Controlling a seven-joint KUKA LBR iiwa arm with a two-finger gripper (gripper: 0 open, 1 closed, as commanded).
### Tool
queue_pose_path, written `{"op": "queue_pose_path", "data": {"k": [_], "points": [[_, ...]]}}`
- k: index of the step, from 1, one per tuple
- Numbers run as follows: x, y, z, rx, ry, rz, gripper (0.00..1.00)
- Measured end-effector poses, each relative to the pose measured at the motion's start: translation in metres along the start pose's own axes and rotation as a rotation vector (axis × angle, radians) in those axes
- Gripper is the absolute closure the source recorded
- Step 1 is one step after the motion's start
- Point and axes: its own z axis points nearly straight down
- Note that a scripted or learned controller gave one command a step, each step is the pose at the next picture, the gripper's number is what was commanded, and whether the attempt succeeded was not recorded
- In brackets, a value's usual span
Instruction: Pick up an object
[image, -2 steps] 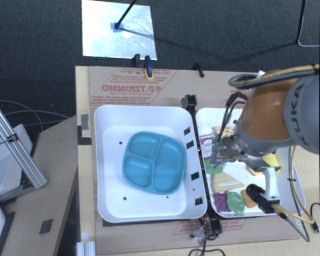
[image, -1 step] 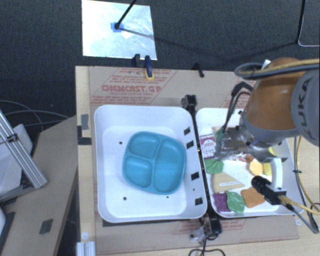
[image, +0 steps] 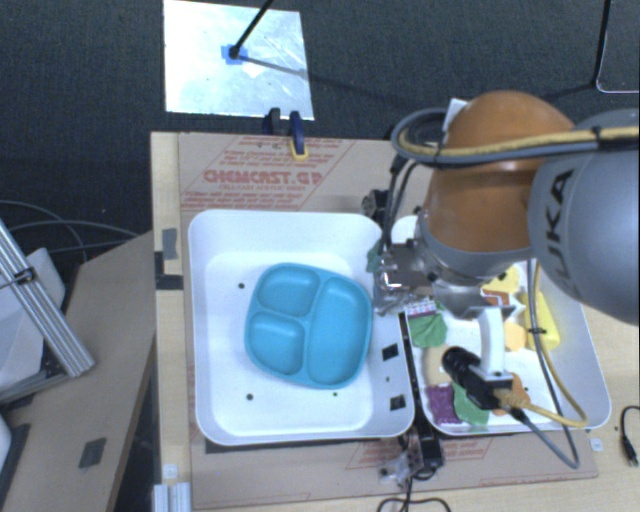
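While arm (image: 500, 190) hangs over rt bin (image: 590, 385), pincer hidden, grip state unclear, blue plate (image: 308, 325) in left bin (image: 225, 270).

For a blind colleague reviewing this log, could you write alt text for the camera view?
A grey KUKA arm with an orange band reaches from the right over the right white bin, which holds small mixed items in yellow, green and purple. The left white bin holds a blue divided plate.

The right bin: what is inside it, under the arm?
In the right bin lie several small things, among them a green piece, something yellow and something purple. The arm covers much of the bin, so the rest is hidden.
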Motion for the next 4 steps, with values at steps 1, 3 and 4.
{"op": "queue_pose_path", "data": {"k": [1,3,4], "points": [[-0.042,0.001,-0.109,-0.010,-0.003,0.011,1.00],[-0.101,0.029,0.024,0.012,-0.005,0.015,1.00],[-0.160,0.096,-0.035,-0.008,-0.009,0.017,1.00]]}}
